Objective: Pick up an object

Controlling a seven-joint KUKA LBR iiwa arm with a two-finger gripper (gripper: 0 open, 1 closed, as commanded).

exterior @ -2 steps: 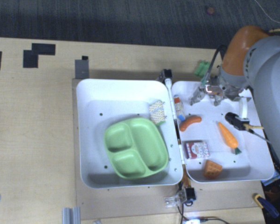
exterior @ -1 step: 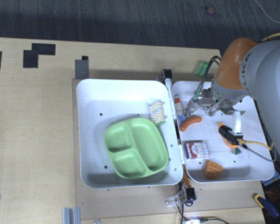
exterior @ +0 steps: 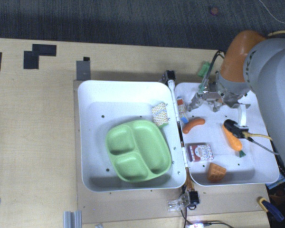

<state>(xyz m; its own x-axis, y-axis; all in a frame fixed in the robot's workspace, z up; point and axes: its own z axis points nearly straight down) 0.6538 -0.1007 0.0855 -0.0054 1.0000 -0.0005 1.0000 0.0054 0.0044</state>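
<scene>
Where the grey arm (exterior: 270, 75) reached in from the right of the camera view, its gripper (exterior: 206, 101) hung over the far part of the right bin (exterior: 259, 175), up and slightly right of the red-and-white packet (exterior: 200, 152) that lay flat on that bin's floor. From this slant I could not tell how wide the gripper stood, nor whether it had hold of anything. The things on offer lay loose around that packet. An orange sausage (exterior: 194, 124) rested just above the packet, between it and the gripper and apart from both. A carrot (exterior: 233, 139) lay to the packet's right and a little higher, well apart from it. An orange-brown wedge (exterior: 216, 172) sat near the packet's lower right corner, close to the bin's near wall. Some small blue and red bits (exterior: 181, 109), too small to name, sat above and left of the packet, against the wall shared by the two bins. Across that wall, left of the packet, the left bin (exterior: 92, 127) held a green divided plate (exterior: 138, 149), lying flat and about level with the packet. A small patterned sachet (exterior: 159, 113) sat up and left of the packet, touching the plate's upper right rim and near the shared wall
</scene>
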